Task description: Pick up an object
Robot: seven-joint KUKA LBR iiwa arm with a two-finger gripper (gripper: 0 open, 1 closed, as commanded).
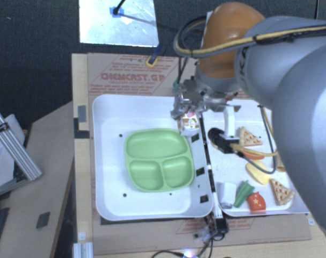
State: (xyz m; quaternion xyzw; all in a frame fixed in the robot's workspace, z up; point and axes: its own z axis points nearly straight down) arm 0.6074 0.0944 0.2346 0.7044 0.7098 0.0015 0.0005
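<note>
Red "CHEMCAST" print on brown cardboard sheet (pixel 131 75) behind bins.

A dark, finely textured backdrop (pixel 34 31) is seen across the top, behind the bench (pixel 50 144). Against that backdrop, above the bench's far edge, a square reflective sheet (pixel 118 15) is fixed, lit pale blue-white, with a small blue clip (pixel 116 11) on it and a thin dark rod running up to the right. The bench is surfaced in pale tan board, and a cardboard sheet (pixel 125 74) printed with red lettering is laid on it. A yellow clip (pixel 151 62) is seen at the cardboard's far edge. To the left of the bench, an aluminium frame rail (pixel 15 149) is set at a slant.
</note>
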